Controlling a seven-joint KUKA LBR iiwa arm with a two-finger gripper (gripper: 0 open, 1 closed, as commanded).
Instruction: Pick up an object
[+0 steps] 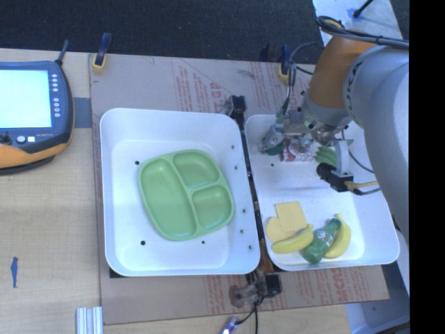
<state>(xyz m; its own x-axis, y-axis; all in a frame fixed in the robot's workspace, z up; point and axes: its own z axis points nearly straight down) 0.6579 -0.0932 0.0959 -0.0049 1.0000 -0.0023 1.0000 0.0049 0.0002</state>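
Bench: cardboard-covered top (174,82) under two shallow white bins, dark floor beyond; teach pendant (31,113) lay at far left.
Left bin (118,186): held a green divided plate (186,193), lying flat near the middle.
Right bin (375,252): held the candidate objects. Yellow flat piece (288,218) sat at the near end; two yellow banana-shaped items (295,242) and (341,239) lay just beside it, with a green bottle-like item (318,245) between them, touching both.
Far end of right bin: small cluster of mixed red, white and green items (295,150), too blurred to name.
Arm: reached in from the right, orange band above the wrist, lowered over the far end of the right bin.
Gripper (299,134): positioned directly over the far cluster; opening hidden by the wrist and clutter, could not tell how wide, nor whether anything was held.
Step in hand: judged as descent or grasp attempt on the far cluster; no object seen lifted.
Next move calls for: closing on a single item, then a straight lift clear of the bin wall.
Risk: crowded items, likely slip or a double pick.
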